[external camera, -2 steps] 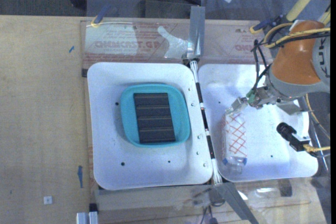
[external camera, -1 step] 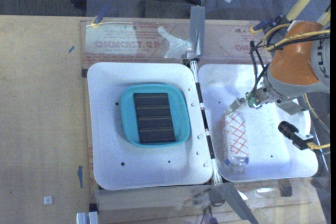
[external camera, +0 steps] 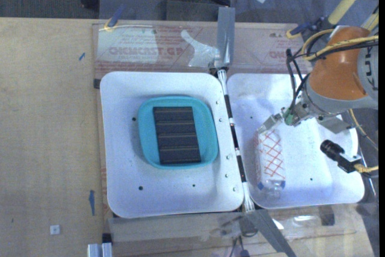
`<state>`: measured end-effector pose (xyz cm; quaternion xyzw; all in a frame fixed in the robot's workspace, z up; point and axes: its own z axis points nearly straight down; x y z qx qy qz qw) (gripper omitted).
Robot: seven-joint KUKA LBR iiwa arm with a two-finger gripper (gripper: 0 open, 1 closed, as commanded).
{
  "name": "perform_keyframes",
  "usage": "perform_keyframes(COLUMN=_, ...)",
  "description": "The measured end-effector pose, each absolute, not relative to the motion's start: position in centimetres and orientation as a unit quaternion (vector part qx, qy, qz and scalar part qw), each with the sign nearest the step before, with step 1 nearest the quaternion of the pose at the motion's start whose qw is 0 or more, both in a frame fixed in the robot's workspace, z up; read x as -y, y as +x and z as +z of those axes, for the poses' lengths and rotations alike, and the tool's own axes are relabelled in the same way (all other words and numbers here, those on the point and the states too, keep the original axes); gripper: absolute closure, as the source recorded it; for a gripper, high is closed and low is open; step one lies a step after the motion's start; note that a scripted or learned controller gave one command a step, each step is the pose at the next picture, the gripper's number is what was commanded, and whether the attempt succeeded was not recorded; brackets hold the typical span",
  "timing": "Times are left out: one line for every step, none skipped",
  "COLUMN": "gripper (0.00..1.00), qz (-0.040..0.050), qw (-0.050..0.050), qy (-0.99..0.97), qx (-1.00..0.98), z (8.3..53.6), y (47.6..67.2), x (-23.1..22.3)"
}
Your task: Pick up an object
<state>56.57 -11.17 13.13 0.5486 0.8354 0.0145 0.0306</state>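
A clear plastic bottle (external camera: pixel 270 158) with a red criss-cross net pattern lies in the right white bin (external camera: pixel 313 189), its cap end toward the front edge. My gripper (external camera: pixel 272 123) reaches in from the right and sits low at the bottle's far end, touching or just above it. Behind it are the grey wrist and the orange band (external camera: pixel 338 69). In the left white bin (external camera: pixel 120 189) rests a teal tray (external camera: pixel 145 129) holding a dark ridged block (external camera: pixel 176 135).
A black cylindrical part (external camera: pixel 335 154) with a yellow cable hangs over the right bin's right side. A metal divider (external camera: pixel 225 39) stands behind the seam between the bins. Bare bin floor lies right of the bottle.
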Motion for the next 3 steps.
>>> perform_keyframes(gripper=0.00, qz=0.0150, qw=0.034, qy=0.526, qx=-0.850, z=13.09, y=56.31, x=11.05)
perform_keyframes(gripper=0.00, qz=0.0148, qw=0.036, qy=0.510, qx=-0.859, z=13.10, y=56.36, x=11.04)
perform_keyframes(gripper=0.00, qz=0.0144, qw=0.036, qy=0.501, qx=-0.865, z=13.11, y=56.40, x=11.03)
